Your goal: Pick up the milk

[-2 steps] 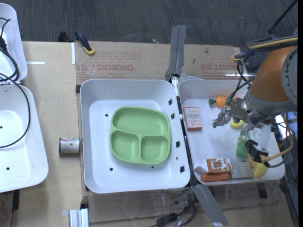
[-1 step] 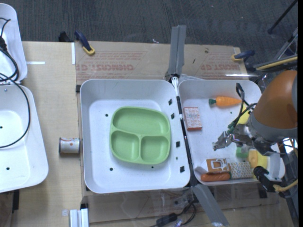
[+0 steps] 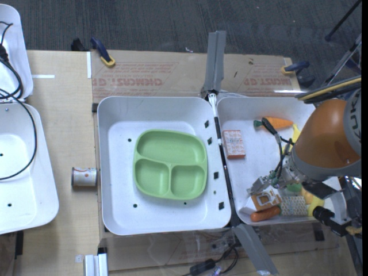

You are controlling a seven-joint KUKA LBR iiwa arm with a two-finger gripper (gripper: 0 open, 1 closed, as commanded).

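The arm [image 3: 328,140] reached in from the right and hung low over the right bin [image 3: 247,117], its orange band hiding much of the near corner. The claw [image 3: 275,181] sat just above a jumble of small things at the bin's lower edge, and whether it was apart or together could not be told, since the wrist and its cables covered it.

The milk was most likely the small carton [image 3: 265,199] with the brown and white face, lying just under the claw and touching a carrot [image 3: 265,214] at the rim; the print was too small to be sure. A pink packet [image 3: 234,143] lay well apart nearer the divider, and another carrot [image 3: 276,122] rested toward the far wall. The green plate [image 3: 171,164] lay alone in the left bin [image 3: 115,154].

To do this step well, the claw would need to come straight down centred on the carton, with one side on each flat face, not on a corner. The neighbours were crowded close, so a narrow opening would help keep the carrot and the pale sponge-like piece [image 3: 293,206] out of the grip. A slow lift seemed wise, because a carton caught by its edge could twist loose. Nothing in view showed the carton gripped yet.
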